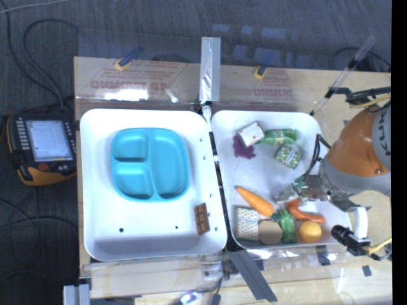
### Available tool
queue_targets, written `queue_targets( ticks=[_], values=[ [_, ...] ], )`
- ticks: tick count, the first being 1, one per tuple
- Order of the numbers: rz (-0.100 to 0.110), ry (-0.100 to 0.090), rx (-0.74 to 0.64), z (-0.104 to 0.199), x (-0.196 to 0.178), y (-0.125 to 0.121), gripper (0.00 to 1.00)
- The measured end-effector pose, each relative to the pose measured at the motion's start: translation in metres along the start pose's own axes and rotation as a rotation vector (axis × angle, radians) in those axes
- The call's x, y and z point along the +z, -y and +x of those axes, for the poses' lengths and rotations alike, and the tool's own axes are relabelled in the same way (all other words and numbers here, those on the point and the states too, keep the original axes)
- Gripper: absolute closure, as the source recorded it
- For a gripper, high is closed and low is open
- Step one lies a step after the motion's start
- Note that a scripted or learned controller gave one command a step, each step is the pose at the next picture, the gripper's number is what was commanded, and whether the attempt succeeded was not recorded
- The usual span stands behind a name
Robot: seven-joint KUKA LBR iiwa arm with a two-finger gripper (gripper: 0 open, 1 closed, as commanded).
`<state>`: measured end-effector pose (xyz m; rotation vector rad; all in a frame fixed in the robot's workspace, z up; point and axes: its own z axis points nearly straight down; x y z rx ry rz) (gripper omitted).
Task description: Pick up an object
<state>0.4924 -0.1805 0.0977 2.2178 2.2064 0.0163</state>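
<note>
The right bin (222,170) holds several toy foods: an orange carrot (254,201), a white box (250,134), purple grapes (242,148), a green packet (280,136), a speckled green can (289,156), a waffle-like cracker (247,220), a tan piece (270,233), a green vegetable (287,226), a red pepper (305,214) and an orange fruit (310,232). My gripper (304,192) reaches in from the right and sits low over the bin's front right part, just above the red pepper and right of the carrot's tip. I see nothing held in it.
The left bin (95,189) carries a blue divided plate (151,163) and a small brown chocolate bar (202,218) near its right wall. A metal post (209,68) stands behind the bins. A teach pendant (42,147) lies off the bench to the left.
</note>
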Motion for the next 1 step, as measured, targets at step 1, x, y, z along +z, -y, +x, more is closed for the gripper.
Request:
queue_targets(
  ticks=[1],
  values=[
    [0.022,0.003,0.16,-0.0282,-0.1594,0.0047,1.0]
  ],
)
